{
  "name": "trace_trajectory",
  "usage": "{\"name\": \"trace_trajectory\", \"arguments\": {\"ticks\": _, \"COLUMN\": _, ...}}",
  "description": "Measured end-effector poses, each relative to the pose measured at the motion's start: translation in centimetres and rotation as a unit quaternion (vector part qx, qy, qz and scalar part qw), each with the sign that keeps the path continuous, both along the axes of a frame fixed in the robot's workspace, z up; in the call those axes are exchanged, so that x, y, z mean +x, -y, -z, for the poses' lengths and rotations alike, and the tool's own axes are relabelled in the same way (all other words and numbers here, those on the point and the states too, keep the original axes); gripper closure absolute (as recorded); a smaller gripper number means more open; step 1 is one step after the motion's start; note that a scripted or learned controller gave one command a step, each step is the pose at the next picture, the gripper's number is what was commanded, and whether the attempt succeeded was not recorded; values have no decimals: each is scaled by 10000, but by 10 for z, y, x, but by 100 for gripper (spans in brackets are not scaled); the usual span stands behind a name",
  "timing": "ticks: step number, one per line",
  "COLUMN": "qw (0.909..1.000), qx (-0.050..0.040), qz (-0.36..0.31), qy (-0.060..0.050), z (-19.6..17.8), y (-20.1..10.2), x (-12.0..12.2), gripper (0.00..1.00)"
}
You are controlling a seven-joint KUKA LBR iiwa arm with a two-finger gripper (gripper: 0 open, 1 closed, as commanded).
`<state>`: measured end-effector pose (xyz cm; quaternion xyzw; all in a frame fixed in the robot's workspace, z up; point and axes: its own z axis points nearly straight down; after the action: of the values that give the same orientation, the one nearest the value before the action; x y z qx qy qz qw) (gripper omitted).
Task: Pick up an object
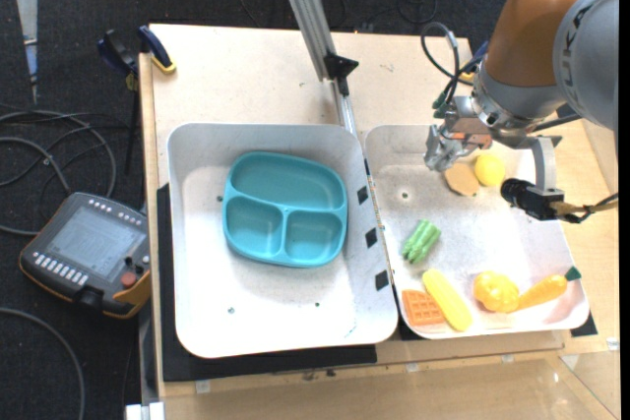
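Two bins: left bin [197, 310] lies well to the gripper's left, right bin [394, 152] sits directly under it
Arm [551, 34]: reaches in from the right, orange band above the wrist, hanging over the right bin's far end
Teal tray [285, 210]: three compartments, in the left bin, well apart from the gripper
Gripper [445, 150]: low over the right bin; how wide it stands I cannot tell, and nothing visible inside it
Nearest target: tan piece [462, 178] just beside the gripper, toward the camera; yellow lemon-like piece [489, 169] touching it on the right
Other items: green piece [421, 240], corn [447, 299], waffle [421, 308], all nearer the camera
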<state>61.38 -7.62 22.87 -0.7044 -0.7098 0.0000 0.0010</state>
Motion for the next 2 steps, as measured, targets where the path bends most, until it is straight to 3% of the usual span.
{"name": "trace_trajectory", "arguments": {"ticks": 1, "qw": 10000, "qx": -2, "qz": -1, "qy": 23, "z": -7, "y": -47, "x": 14, "gripper": 100}}
{"name": "trace_trajectory", "arguments": {"ticks": 2, "qw": 10000, "qx": 4, "qz": -6, "qy": 4, "z": -7, "y": -105, "x": 10, "gripper": 100}}
